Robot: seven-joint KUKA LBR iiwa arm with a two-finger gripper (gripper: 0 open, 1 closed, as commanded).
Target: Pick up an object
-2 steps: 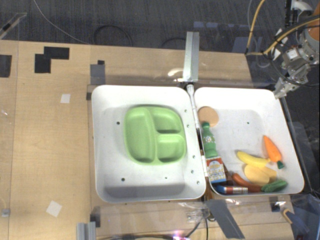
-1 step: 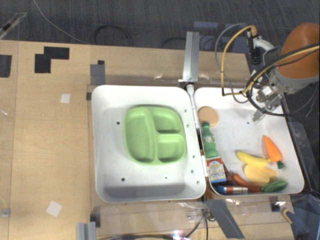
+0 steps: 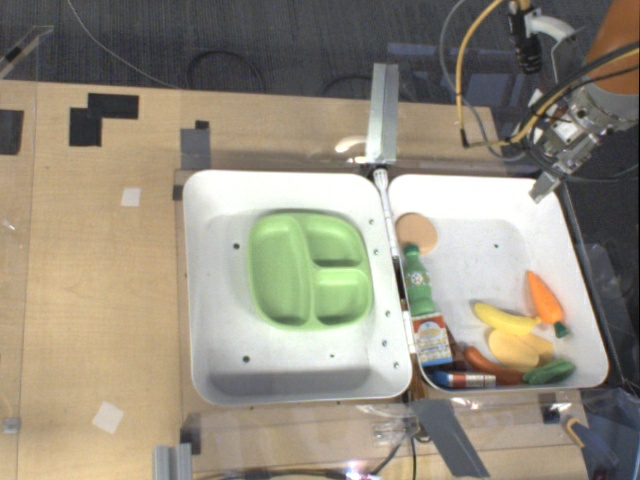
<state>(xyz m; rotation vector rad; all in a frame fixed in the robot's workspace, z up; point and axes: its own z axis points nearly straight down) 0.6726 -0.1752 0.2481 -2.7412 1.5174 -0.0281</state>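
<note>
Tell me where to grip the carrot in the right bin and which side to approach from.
Grip the carrot across its orange body, near the middle, coming straight down from above. It lies flat with its green end toward the front, and bare bin floor flanks its upper half, so fingers likely fit there. Lower down, the banana crowds it.

Wooden bench [image 3: 90,298] bears two white bins: left bin [image 3: 205,368], right bin [image 3: 585,313], side by side.
</note>
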